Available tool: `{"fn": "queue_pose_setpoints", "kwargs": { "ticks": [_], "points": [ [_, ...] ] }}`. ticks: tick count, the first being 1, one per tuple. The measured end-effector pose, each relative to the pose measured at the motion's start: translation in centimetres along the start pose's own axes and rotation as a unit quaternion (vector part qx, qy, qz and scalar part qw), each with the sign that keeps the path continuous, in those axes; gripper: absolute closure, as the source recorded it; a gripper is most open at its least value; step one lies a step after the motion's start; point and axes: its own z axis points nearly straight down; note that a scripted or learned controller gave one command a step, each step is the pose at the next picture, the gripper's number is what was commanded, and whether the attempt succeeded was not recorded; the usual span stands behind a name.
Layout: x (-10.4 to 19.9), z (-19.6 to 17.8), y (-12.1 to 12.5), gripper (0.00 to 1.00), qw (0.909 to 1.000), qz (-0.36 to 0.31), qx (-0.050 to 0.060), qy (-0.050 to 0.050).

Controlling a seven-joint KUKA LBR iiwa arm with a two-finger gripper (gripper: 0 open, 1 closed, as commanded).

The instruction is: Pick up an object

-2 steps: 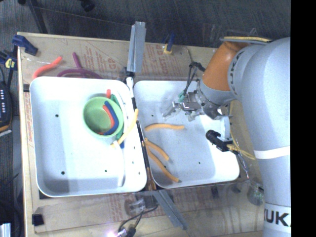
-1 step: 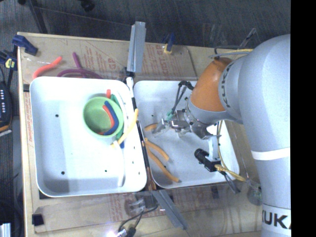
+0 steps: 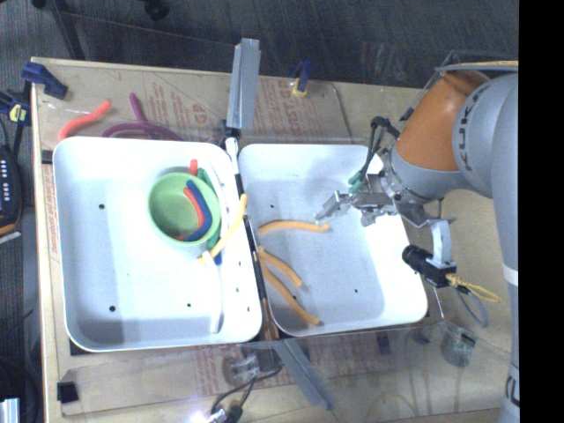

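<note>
My gripper hangs over the right bin, in its upper middle part. Its metal fingers stand open, spread apart with nothing between them. Just left of and below the left fingertip lies a curved orange strip on the bin floor. Two more orange strips lie crossed near the bin's left wall, one reaching toward the front. In the left bin sits a green bowl holding red and blue curved pieces. A yellow strip leans beside it.
A grey bar stands at the back between the bins. Red and purple tools lie on the bench behind the left bin. A black fitting with a yellow cable hangs at the right bin's right rim.
</note>
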Motion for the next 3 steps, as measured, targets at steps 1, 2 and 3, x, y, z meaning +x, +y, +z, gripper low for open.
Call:
{"fn": "queue_pose_setpoints", "kwargs": {
  "ticks": [1,2,3],
  "points": [
    [1.6,8.5,3.0,0.0,0.9983,-0.059,-0.001,0.0],
    [1.5,7.5,3.0,1.0,0.9982,-0.06,0.0,-0.001],
    [1.5,7.5,3.0,0.0,0.9982,-0.06,0.0,-0.001]
  ]
}}
